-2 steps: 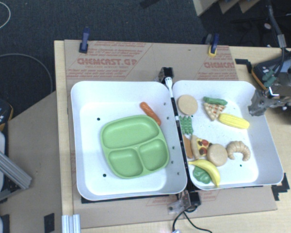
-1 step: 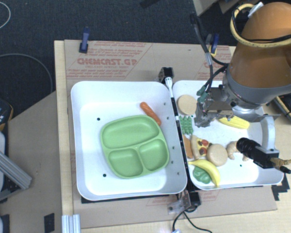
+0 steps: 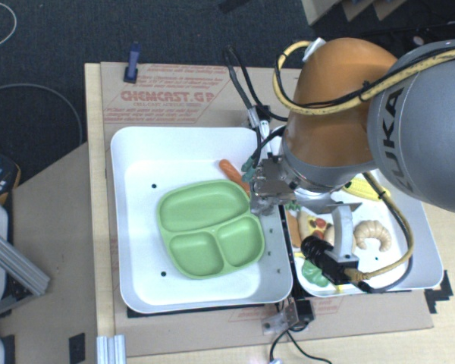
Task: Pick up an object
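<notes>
Lying in the left white bin (image 3: 129,203) are one smooth green three-compartment tray (image 3: 211,227) and one orange carrot (image 3: 231,172) at its upper right edge. One pale croissant (image 3: 372,235) and a yellow piece (image 3: 364,189) sit in the right bin (image 3: 428,268). Whether the hand (image 3: 267,190), between the bins, holds anything cannot be told.

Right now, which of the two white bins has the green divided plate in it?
The left bin, farther from the arm. The green plate lies in it beside a toy carrot; the right bin holds a croissant.
</notes>
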You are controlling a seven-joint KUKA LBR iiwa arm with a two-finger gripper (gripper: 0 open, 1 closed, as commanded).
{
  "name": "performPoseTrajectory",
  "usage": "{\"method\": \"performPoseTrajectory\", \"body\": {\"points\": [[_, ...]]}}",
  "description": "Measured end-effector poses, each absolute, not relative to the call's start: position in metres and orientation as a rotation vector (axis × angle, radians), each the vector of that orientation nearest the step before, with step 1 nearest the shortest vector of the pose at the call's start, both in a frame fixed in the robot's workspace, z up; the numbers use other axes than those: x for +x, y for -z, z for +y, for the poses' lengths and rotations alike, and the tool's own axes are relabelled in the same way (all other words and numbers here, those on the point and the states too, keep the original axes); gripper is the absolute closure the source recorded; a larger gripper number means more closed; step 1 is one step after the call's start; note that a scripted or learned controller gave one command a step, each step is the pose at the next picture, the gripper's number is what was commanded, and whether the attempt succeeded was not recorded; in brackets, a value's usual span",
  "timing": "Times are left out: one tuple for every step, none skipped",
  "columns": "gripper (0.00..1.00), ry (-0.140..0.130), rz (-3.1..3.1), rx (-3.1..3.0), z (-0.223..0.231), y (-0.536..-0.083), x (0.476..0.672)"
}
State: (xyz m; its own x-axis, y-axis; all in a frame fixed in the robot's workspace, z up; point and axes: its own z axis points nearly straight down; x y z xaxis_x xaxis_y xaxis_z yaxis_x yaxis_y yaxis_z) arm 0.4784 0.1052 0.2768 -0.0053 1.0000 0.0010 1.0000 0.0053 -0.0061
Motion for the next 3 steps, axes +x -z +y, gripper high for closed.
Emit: {"method": "performPoseTrajectory", "body": {"points": [[1.00, -0.006, -2.214, -2.223, 0.040, -0.199, 0.494], [1.00, 0.011, -2.231, -2.219, 0.093, -0.364, 0.479], [1.00, -0.004, -2.217, -2.222, 0.042, -0.304, 0.479]]}}
